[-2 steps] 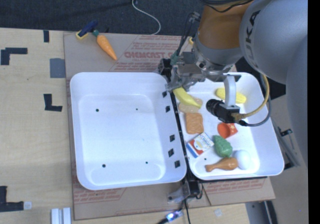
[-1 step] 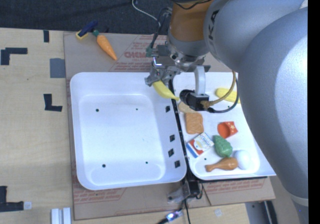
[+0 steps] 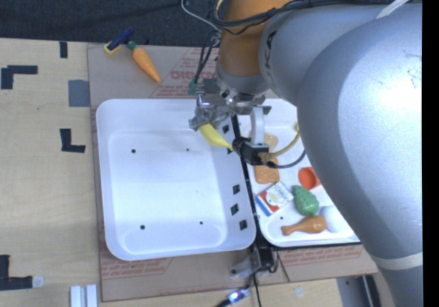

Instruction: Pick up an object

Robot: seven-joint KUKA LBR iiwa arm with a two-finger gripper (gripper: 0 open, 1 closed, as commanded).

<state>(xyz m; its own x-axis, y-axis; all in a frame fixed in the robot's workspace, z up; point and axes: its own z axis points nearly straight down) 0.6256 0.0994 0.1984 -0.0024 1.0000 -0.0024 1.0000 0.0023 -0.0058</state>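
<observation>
My gripper (image 3: 210, 119) hangs over the far right corner of the left white bin (image 3: 108, 182), under the orange wrist band. A small yellow toy banana (image 3: 215, 137) juts down and to the right from between its fingers, tilted, near the wall shared by the two bins. The gripper is shut on the banana. The arm's grey bulk hides much of the right bin (image 3: 312, 238).
In the right bin lie a tan cracker (image 3: 266, 174), a red piece (image 3: 308, 177), a green vegetable (image 3: 306, 200), a brown drumstick (image 3: 305, 227) and a small white carton (image 3: 274, 197). An orange carrot (image 3: 145, 64) and a blue-yellow toy (image 3: 119, 42) lie on the cardboard beyond the bins.
</observation>
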